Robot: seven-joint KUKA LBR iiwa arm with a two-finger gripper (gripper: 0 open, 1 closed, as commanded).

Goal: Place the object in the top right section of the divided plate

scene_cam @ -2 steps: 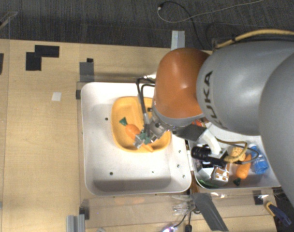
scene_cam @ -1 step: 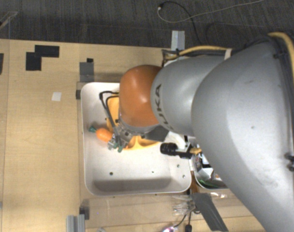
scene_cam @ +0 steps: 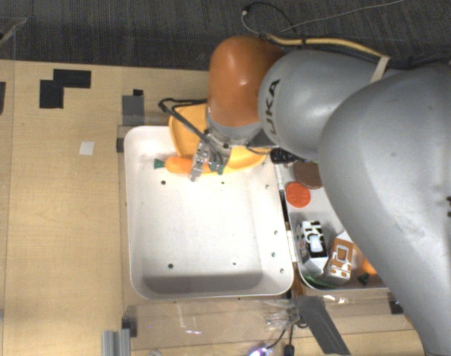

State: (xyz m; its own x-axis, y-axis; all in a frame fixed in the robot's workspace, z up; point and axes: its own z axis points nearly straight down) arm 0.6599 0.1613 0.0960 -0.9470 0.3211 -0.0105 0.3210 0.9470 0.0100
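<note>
A yellow plate [scene_cam: 182, 128] lies at the far edge of the left white bin [scene_cam: 203, 258], and the arm's orange band covers most of it. An orange carrot with a green tip [scene_cam: 175, 165] lies on the bin floor just left of the plate's near rim. My gripper [scene_cam: 208, 162] hangs low over the plate's near edge, right at the carrot's right end. That end runs under the gripper, so the view does not show whether they touch.
The right bin [scene_cam: 308, 277] holds a red disc [scene_cam: 297, 195], a brown piece [scene_cam: 308, 173], a black-and-white toy [scene_cam: 312, 237] and an orange-and-white box [scene_cam: 342, 258]. The grey arm covers much of that bin. The left bin's white floor stretches toward the front.
</note>
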